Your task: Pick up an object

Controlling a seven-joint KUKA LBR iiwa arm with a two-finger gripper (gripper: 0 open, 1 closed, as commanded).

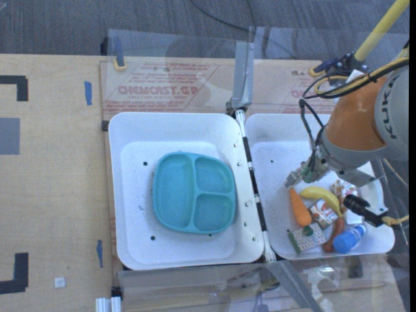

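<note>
Glossy teal plastic tray (194, 193), matt white bins (123, 174)

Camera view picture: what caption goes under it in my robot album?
Robot gripper hovers over toy carrot and banana in right bin; teal divided plate in left bin.

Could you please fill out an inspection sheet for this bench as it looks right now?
Surface: wooden bench bearing left bin and right bin, side by side.
Job's things: carrot, banana, blue bottle, small packets, all crowded in the right bin's near right corner.
Clutter: teal divided plate in the left bin.
Gripper: gripper low over the right bin, just above the carrot and banana; nothing seen between its fingers.
Cables: black cables looping off the arm; yellow hose.
Surroundings: grey carpet, blue tape marks.
</note>
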